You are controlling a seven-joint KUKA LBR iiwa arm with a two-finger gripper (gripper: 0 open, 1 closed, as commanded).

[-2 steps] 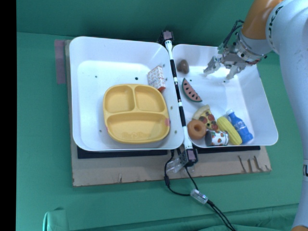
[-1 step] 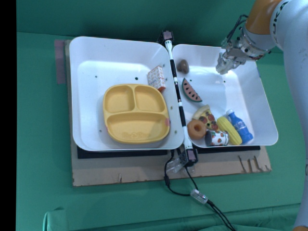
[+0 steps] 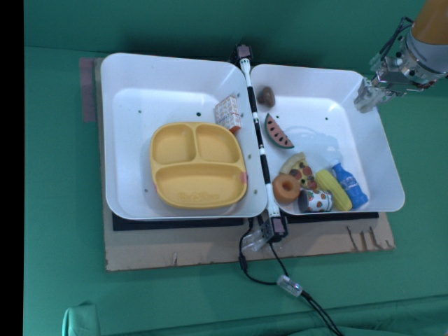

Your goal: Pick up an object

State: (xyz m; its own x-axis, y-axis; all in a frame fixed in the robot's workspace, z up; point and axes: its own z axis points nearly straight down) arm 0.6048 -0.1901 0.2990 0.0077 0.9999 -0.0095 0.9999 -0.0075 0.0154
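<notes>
Gripper (image 3: 369,95) is parked over the far right rim of the right bin (image 3: 392,180), nothing under it, nothing in it. Can't tell from here how wide it's set, it's small and blurred against the rim

Candidates all sit in the right bin's near left corner, well away from the gripper: donut (image 3: 285,187), pizza slice (image 3: 299,166), corn cob (image 3: 334,189), blue bottle (image 3: 348,184), a small printed cup (image 3: 316,201). They're packed touching each other. Watermelon slice (image 3: 278,132) lies alone further up near the divider, brown lump (image 3: 265,96) at the top by the divider

I'd guess toy food, so light, stiff plastic, probably slick. Watermelon looks the easiest: free on all sides, pinch across the thin faces. Corn and bottle are rounded and jammed together, likely to squirt out or drag a neighbour

Left bin (image 3: 126,75) has the yellow divided plate (image 3: 198,164) and a small carton (image 3: 228,113) just beyond it; plate is flat and wide, poor target
</notes>
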